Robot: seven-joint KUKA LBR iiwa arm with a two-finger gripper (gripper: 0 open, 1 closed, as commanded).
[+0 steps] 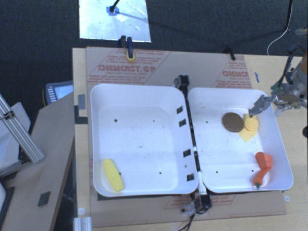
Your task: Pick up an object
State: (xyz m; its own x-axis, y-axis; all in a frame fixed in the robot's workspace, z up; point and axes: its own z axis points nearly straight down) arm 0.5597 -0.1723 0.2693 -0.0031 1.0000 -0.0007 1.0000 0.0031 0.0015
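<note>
The right bin (284, 177) holds a brown round cookie (233, 122), a yellow round cracker (250, 124) lying on a pale yellow wedge (247, 135), and an orange carrot (262, 167) near the front right corner. A yellow corn cob (113, 174) lies in the front left corner of the left bin (139, 93). My gripper (257, 106) reaches in from the right over the right bin's back right part. Its tip is just above and to the right of the cracker. Nothing is seen held in it.
A black divider with clips (190, 138) runs between the two bins. The bins rest on a brown board (159, 66) on the bench. A yellow-handled clamp (129, 49) and a shiny metal sheet (113, 13) lie behind the left bin.
</note>
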